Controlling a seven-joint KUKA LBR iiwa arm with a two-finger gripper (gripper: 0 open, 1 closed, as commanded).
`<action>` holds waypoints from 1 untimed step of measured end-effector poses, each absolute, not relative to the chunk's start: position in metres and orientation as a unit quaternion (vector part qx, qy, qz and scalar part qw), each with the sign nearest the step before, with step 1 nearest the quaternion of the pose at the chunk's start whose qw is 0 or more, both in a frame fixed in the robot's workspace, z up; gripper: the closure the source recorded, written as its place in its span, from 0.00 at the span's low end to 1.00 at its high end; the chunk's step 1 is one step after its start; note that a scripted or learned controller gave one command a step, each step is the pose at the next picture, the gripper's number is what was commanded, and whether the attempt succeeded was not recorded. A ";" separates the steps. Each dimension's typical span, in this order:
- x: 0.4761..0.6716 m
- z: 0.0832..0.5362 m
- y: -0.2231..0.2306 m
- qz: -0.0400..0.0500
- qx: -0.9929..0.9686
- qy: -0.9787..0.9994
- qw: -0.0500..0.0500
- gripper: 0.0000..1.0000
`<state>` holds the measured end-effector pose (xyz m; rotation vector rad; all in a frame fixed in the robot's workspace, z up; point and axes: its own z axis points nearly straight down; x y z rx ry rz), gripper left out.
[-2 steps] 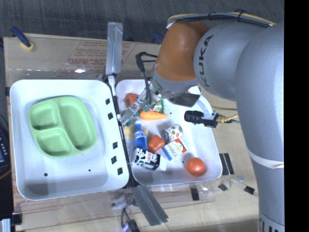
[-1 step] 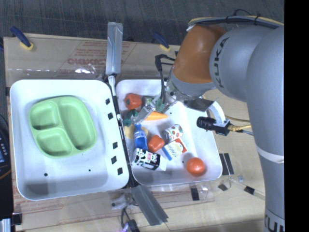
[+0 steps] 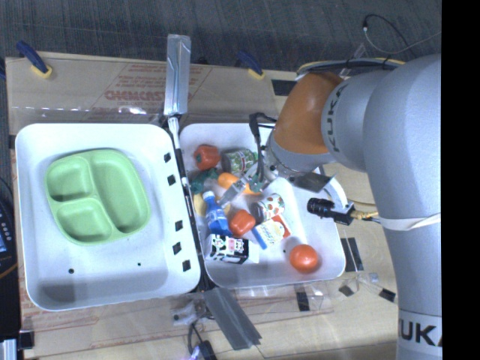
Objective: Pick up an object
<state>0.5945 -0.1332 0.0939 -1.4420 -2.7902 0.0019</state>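
The claw (image 3: 259, 177) is down in the right bin (image 3: 326, 265) among the toys, near its back edge by an orange ball (image 3: 227, 179), but I cannot tell if it holds anything.

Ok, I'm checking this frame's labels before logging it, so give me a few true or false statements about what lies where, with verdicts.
1. The green divided plate lies in the left bin. True.
2. The right bin holds a single object. False: it holds a pile, among them a blue bottle and a cow-print carton.
3. A red tomato lies in the right bin's lower right area, apart from the pile. True.
4. The gripper hangs above the green divided plate. False: it is over the right bin's pile.
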 end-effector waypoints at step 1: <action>0.595 0.104 -0.133 0.001 -0.458 -0.889 0.000 1.00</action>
